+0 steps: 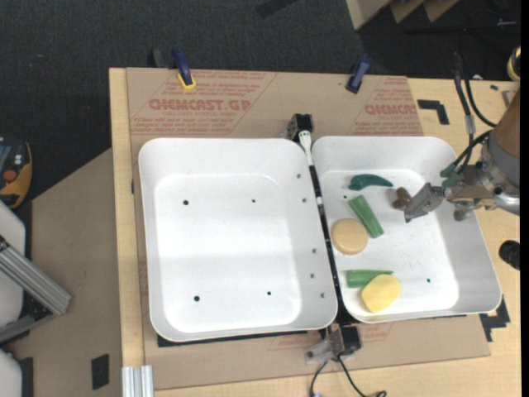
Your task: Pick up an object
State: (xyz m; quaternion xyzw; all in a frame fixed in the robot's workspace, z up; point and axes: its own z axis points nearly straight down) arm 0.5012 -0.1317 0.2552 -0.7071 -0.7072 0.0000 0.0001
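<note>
The gripper [411,203] hangs over the right bin [430,151], in its far-right part, pointing left toward the middle of the bin. Whether its fingers stand apart or together cannot be told: the tip reads as a dark brownish-grey mass with no clear gap. Nothing can be seen between them. Behind the tip the grey gripper body runs to the right and slightly upward in the view, joining the wrist near the bin's right wall, and the thick grey arm [508,143] continues off the right edge, with dark cables looping above it.

Just to the left of the tip, toward the far side, lies a dark green curved piece [369,182]. Nearer and further left, a light green stick [366,216] lies at a slant, and touching its near-left end is a round tan disc [350,236] by the bin's left wall. At the near side of the bin a yellow lump [380,293] sits just beside a short green bar [364,277] that lies far of it.

The left bin [149,222] stands beside the right one, their walls meeting along a black strip. Both rest on a cardboard sheet [248,98] with red printing, held at its far edge by two clamps.
</note>
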